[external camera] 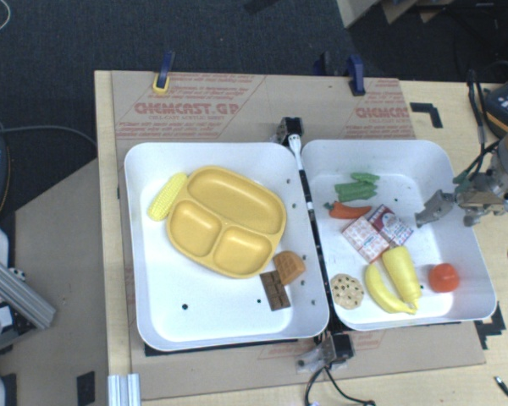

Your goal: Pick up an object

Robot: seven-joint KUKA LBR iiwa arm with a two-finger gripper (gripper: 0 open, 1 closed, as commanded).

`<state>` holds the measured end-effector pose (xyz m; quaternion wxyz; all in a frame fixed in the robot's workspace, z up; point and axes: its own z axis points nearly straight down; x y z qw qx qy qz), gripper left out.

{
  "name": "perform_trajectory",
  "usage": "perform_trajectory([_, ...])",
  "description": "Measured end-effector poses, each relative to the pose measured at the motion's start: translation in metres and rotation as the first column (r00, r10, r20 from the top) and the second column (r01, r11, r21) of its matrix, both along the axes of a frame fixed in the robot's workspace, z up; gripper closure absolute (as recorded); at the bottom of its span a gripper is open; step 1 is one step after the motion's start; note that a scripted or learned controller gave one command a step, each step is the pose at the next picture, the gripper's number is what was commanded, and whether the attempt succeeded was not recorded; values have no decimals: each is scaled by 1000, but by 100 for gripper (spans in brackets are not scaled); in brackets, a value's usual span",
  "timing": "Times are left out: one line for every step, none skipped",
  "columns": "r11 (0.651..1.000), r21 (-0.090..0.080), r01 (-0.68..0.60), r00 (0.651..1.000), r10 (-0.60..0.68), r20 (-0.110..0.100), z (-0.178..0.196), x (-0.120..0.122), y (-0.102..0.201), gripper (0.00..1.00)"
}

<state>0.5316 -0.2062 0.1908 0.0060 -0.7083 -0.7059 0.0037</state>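
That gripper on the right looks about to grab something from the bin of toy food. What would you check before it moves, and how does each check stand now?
1. Grey two-finger gripper above the right white bin, not outside it: ok.
2. Nothing between its fingers: ok, they look spread and bare.
3. A target within reach: ok; the red round tomato lies apart, close below the gripper.
4. Target free of neighbours: not ok for the yellow banana, which touches the yellow corn-like piece.
5. Red-and-white checked packet lying flat: ok.
6. Which item the program has chosen: cannot tell.
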Motion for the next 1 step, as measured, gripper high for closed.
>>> perform_trajectory([1000,-4,-4,1000,4,14,8,3,0,0])
